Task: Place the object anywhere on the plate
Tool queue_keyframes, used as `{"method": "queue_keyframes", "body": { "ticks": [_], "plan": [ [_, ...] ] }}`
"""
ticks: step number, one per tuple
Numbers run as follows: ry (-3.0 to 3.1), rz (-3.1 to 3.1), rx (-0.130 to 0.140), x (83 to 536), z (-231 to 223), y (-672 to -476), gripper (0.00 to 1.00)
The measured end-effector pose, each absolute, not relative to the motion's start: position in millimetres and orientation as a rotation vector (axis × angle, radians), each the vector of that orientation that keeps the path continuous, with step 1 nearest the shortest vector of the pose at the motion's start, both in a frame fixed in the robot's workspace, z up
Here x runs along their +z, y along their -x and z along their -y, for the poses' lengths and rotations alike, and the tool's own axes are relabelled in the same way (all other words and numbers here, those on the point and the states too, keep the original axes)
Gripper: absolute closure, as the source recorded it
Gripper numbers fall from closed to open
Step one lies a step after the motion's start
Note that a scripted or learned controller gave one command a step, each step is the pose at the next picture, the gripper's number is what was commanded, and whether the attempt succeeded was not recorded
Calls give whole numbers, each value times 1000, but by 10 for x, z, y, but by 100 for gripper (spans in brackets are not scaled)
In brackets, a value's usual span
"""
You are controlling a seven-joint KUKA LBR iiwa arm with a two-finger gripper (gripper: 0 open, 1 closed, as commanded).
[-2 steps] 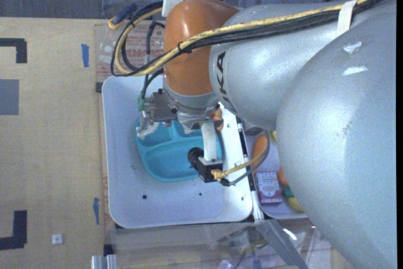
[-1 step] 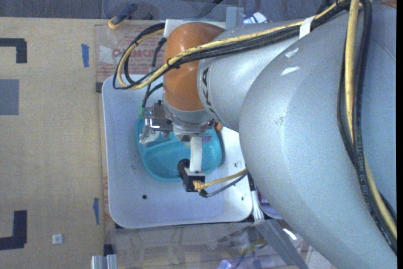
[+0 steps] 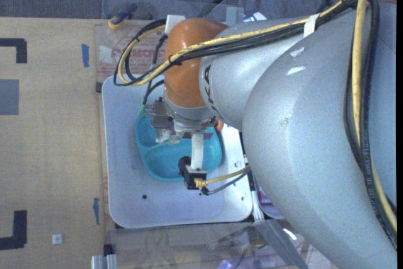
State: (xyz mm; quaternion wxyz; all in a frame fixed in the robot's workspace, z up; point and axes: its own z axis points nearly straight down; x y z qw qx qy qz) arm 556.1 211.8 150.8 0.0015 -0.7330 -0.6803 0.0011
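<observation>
Grey metal is taking up most of what I am watching: the grey robot arm (image 3: 302, 123) is reaching in from the right and covering the whole right half of the frame, so whatever lies beneath it is hidden from me. To the left, the tan wooden bench top (image 3: 50, 135) is lying bare apart from some tape marks. At lower centre the shallow white plastic bin (image 3: 123, 160) is sitting with its left and bottom floor open to view. The orange band (image 3: 189, 66) above the wrist is hanging over the bin's upper part, at centre frame.

Just below it, the round turquoise plate (image 3: 150, 157) is resting on the bin floor, with its left and lower rim showing and its upper right covered by the wrist. The gripper (image 3: 176, 134) is hovering directly over the plate, so I am judging that the coming move is a straight drop or release, with no sideways travel needed.

I am not able to tell whether the gripper is clenched or released, nor whether it is grasping anything; the wrist is blocking that. The object itself I am not making out; if it is being carried, it is hidden over the plate. A tiny dark speck (image 3: 144, 197) is lying on the bin floor below the plate, too small to identify.
</observation>
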Motion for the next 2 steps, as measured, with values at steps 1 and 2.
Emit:
{"method": "queue_keyframes", "body": {
  "ticks": [1,2],
  "plan": [
    [1920,2488,-2,2183,-2255,-5550,100],
    [1451,2785,1,1386,-2154,-5309,100]
  ]
}}
